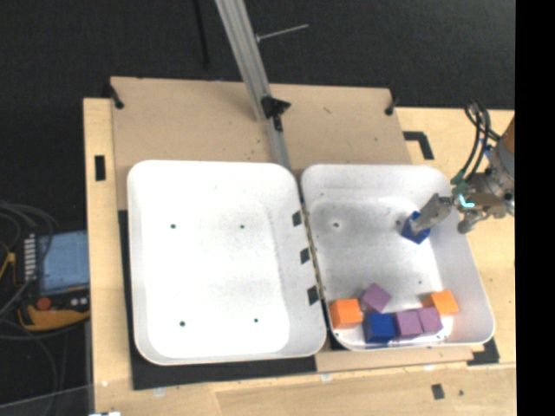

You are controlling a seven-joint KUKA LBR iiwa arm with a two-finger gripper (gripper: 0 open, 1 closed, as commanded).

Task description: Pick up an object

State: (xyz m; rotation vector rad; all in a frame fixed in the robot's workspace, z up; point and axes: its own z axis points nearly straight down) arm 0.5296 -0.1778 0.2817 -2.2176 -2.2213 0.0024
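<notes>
My gripper hangs over the right side of the right bin, reaching in from the right edge. Its two fingers stand apart, so it is open. A small blue block sits at the tip of the left finger, touching or just beside it rather than between the two fingers. Several more blocks are clustered along the bin's front wall: an orange cube, a purple one, a blue one, two purple ones and another orange cube.
The left bin lies beside the right one, and black clips sit along the seam between them. A slanted metal rail rises behind the bins. Cables and a blue device lie off the bench to the left.
</notes>
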